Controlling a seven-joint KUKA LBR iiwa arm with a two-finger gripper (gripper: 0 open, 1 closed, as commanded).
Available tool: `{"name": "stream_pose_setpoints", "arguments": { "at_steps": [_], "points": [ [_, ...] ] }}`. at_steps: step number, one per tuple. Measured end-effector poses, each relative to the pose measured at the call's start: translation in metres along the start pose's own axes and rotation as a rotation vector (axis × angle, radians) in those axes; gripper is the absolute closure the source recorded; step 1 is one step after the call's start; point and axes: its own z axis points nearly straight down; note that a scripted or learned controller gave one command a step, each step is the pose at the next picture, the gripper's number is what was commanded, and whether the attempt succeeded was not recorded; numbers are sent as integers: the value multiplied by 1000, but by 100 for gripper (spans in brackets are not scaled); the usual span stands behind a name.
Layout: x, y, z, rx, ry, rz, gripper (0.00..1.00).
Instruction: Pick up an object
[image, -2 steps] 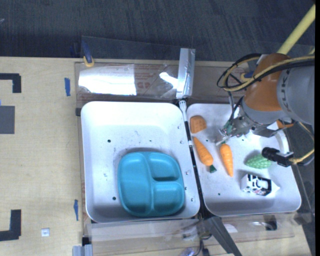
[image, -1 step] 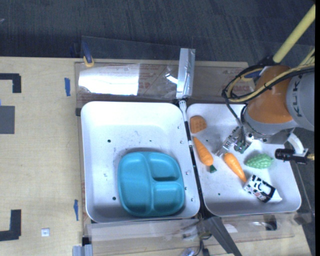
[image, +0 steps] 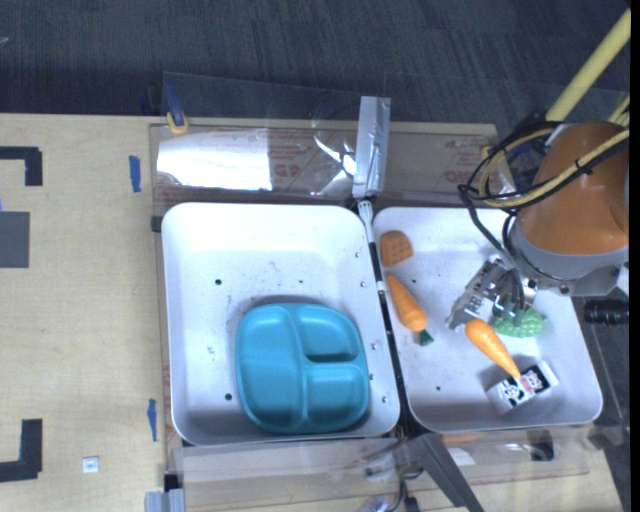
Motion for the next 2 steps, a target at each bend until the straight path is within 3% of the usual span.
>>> {"name": "stream_pose_setpoints", "arguments": {
  "at_steps": [1,2],
  "points": [
    [-1,61,-2,2,0,424,100],
    [15,102,-55,3,-1,840,100]
  ]
}}
